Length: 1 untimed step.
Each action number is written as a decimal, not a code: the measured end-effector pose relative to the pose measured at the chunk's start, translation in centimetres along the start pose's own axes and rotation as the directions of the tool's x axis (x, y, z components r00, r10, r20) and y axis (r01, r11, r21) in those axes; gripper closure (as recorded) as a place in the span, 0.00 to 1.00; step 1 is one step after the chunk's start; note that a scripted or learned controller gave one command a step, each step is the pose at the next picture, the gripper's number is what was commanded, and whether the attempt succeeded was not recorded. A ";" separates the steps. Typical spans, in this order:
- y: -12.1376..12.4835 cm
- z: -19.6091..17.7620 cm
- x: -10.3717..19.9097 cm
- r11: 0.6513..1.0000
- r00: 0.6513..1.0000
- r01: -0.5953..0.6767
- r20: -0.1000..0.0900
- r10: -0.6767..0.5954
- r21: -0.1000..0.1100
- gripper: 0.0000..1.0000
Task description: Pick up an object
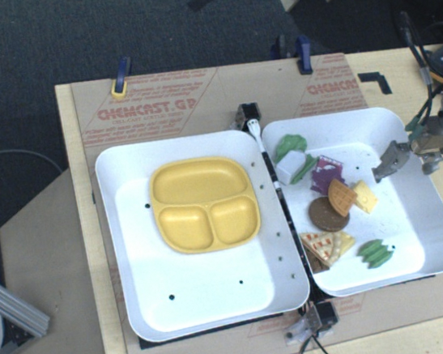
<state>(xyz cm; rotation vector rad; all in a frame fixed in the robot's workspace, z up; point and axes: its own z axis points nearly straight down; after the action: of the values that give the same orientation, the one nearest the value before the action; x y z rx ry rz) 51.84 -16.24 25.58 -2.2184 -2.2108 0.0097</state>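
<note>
Gripper [406, 161] is seen over the right bin's [430, 208] right side, fingers spread, nothing clamped between them. Toy food is clustered at that bin's left: green leafy piece [289, 146], purple block [327, 172], brown round disc [327, 214], yellow wedge [365, 197], waffle-patterned slice [321, 245], green pea pod [375, 253]. A glossy yellow three-compartment plate [205, 203] is seated in the left bin [206, 297].
</note>
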 end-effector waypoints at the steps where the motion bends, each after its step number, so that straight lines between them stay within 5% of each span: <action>1: 0.2 -0.6 0.0 1.000 1.000 0.003 0.003 -0.003 -0.011 0.00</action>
<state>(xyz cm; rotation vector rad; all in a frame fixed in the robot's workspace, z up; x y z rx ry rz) 52.06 -16.21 26.15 -2.2217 -2.2213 0.0000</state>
